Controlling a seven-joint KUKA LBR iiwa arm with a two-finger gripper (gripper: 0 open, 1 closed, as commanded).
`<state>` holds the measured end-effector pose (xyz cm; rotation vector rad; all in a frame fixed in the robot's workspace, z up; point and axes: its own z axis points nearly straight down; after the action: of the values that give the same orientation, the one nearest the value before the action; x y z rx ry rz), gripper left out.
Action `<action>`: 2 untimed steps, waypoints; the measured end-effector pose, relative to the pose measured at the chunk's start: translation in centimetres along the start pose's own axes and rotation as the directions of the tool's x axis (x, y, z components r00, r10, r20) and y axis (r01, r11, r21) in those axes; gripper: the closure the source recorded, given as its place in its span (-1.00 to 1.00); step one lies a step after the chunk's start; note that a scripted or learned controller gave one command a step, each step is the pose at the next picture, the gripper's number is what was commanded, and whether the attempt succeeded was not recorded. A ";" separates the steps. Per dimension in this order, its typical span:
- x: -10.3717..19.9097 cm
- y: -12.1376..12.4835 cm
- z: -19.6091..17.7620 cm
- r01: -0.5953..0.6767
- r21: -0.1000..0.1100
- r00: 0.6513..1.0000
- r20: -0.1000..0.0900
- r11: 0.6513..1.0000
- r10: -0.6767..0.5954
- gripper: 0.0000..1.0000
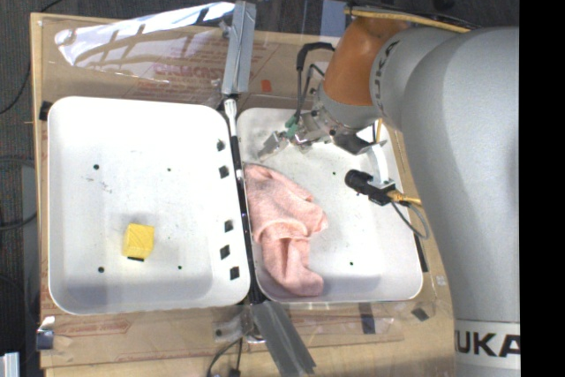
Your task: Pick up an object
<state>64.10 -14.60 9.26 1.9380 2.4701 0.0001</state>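
Pink cloth [284, 229] lies apart from the tool [284, 139], low at the bin's back.

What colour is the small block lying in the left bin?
Yellow. The small block shows plainly in the camera view, toward the near-left part of the left bin.

Cloth [282, 229] lies along the right bin's [388, 265] left edge; block [139, 241] sits near the left bin's [79, 137] front-left corner.

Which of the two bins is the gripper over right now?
The right bin, the one holding the pink cloth. The gripper is at its far-left corner; the left bin holds the yellow block.
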 end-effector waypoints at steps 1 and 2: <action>3.8 -2.8 -0.5 -0.088 0.005 0.996 -0.002 0.996 0.088 -1.00; 3.3 -1.6 0.1 -0.312 0.004 0.950 0.000 0.950 0.312 -1.00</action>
<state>61.79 -11.74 9.16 2.3065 2.1349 -0.0042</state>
